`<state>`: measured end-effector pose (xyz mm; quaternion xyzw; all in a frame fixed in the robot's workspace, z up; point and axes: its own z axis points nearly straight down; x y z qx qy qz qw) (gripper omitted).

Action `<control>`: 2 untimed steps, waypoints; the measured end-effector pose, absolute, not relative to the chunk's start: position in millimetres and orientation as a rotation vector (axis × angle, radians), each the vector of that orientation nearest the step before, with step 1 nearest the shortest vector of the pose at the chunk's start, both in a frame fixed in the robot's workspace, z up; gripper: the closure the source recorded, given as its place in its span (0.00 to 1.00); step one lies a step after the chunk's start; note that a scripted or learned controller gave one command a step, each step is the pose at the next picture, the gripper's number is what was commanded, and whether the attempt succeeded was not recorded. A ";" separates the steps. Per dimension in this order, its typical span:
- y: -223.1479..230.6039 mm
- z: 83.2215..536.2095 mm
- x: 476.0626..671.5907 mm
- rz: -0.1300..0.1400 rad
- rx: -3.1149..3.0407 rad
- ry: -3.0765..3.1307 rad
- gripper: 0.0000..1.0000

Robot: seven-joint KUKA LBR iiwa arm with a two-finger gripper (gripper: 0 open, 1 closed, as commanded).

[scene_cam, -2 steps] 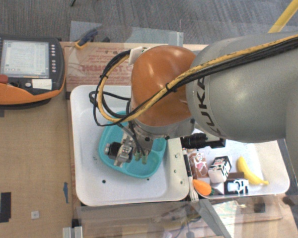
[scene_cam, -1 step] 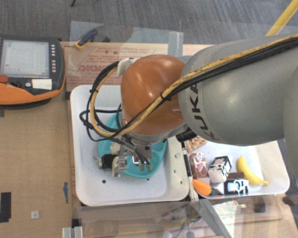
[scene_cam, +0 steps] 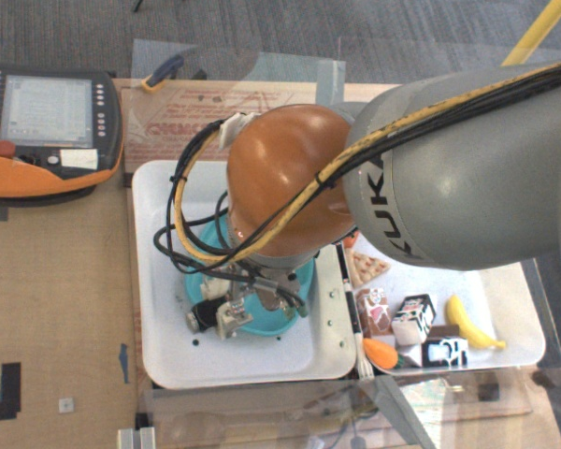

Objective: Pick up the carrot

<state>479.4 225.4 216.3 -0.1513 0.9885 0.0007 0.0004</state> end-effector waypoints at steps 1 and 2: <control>226.1 217.4 495.6 0.006 -0.471 3.100 1.00; 226.3 224.2 486.3 0.004 -0.802 3.033 1.00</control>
